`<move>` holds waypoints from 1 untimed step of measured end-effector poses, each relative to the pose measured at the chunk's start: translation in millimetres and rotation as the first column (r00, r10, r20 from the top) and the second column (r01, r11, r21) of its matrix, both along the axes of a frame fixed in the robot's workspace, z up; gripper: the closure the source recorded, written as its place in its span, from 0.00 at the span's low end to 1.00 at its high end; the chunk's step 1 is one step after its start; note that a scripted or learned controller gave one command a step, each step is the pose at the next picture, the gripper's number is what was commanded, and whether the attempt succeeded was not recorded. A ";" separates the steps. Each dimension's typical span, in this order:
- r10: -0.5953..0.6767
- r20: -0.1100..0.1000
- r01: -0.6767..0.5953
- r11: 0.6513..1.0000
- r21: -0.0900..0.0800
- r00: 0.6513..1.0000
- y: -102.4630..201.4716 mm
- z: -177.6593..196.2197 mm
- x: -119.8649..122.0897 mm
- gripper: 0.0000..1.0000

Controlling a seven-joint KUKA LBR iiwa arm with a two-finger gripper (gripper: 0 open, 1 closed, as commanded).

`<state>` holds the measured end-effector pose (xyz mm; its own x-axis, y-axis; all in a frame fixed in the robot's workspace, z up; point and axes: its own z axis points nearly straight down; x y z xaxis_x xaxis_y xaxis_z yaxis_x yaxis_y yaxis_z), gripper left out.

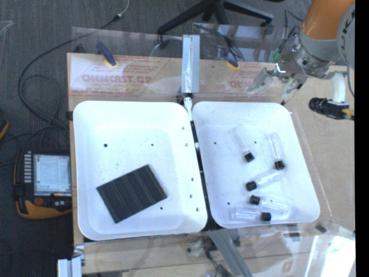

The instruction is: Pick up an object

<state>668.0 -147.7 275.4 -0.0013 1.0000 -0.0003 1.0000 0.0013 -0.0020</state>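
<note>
Tool (275, 85) sits high at the back right, above the far edge of the right bin (300, 133), not over the tubes. Its two fingers (258, 83) point down and left and look spread apart, released, with nothing between them and nothing touched. Orange band of the arm (327, 7) sits just above it.

Right bin holds five clear tubes with black caps. One tube (240, 143) lies near the bin's middle, another (274, 149) just to its right. A third (263, 180) lies tilted below them. Two more (268, 202) (249, 214) lie close together near the front wall.

Left bin (92, 117) holds a dark ribbed flat pad (131, 193), lying askew toward the front.

Counter (127, 77) shows printed cardboard behind the bins. A handheld controller (45, 180) lies on the floor at left.
</note>
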 end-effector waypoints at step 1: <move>0.132 -0.003 -0.132 0.991 0.000 0.991 -2.6 -168.7 -10.5 0.00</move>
